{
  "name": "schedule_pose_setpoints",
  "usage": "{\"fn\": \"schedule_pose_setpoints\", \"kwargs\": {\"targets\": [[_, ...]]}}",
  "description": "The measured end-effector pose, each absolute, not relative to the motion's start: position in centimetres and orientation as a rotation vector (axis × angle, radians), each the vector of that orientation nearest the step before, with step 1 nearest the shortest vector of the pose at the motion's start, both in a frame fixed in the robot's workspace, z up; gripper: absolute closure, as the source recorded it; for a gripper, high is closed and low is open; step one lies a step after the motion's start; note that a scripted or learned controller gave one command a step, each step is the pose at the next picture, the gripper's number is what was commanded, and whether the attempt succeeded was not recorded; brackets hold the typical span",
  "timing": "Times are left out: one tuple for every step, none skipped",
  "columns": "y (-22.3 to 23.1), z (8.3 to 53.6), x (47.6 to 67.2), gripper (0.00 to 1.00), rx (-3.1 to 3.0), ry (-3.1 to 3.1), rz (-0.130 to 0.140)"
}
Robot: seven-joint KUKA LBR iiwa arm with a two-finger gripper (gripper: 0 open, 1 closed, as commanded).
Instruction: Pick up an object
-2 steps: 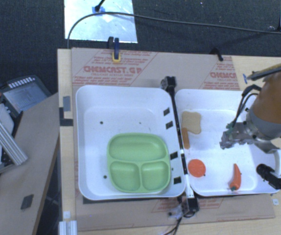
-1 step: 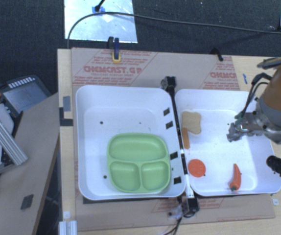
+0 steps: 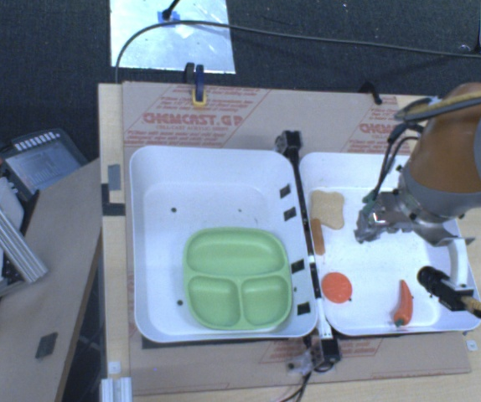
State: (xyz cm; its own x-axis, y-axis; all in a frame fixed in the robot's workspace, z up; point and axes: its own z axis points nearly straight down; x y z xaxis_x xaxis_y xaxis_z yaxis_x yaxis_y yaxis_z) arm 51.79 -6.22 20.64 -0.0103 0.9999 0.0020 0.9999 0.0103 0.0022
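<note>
Your gripper (image 3: 371,223) hangs over the middle of the right bin (image 3: 349,164) — whether it is wide or narrow, you cannot tell. In that bin, a tan bread slice (image 3: 328,208) lies toward the far-left corner, an orange disc (image 3: 337,287) by the near-left corner, a carrot (image 3: 403,303) near the front edge. The left bin (image 3: 157,174) carries a green divided plate (image 3: 239,278) — toward its front-right corner.
</note>
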Motion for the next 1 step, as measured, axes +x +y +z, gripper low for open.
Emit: {"fn": "schedule_pose_setpoints", "kwargs": {"targets": [[-1.56, 20.28, 52.65, 1.0, 2.212, 2.231, 0.004]]}}
